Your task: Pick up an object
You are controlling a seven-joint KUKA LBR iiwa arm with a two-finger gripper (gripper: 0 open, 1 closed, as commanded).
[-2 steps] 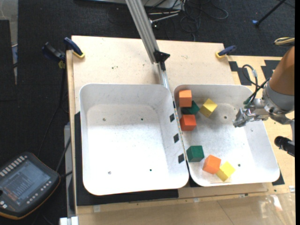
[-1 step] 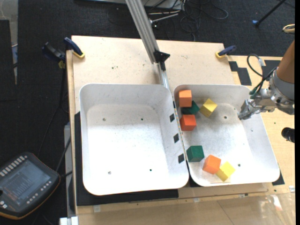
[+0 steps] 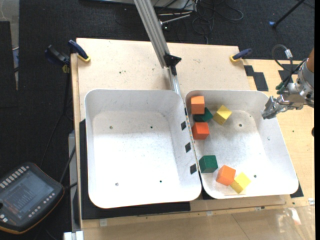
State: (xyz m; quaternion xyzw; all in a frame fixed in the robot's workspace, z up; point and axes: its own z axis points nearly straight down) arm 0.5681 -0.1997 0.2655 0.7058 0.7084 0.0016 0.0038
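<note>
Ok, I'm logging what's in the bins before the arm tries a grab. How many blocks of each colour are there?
Orange blocks: 3
Green blocks: 2
Yellow blocks: 2
Total: 7 blocks, all in the right bin.

A pale wooden bench [image 3: 150, 64] stands on dark carpet [image 3: 40, 14], with black cables [image 3: 210, 19] trailing behind it.

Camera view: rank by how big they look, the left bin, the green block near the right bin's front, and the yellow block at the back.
1. left bin
2. green block
3. yellow block, only slightly smaller; farther from the camera, so unsure.
</note>
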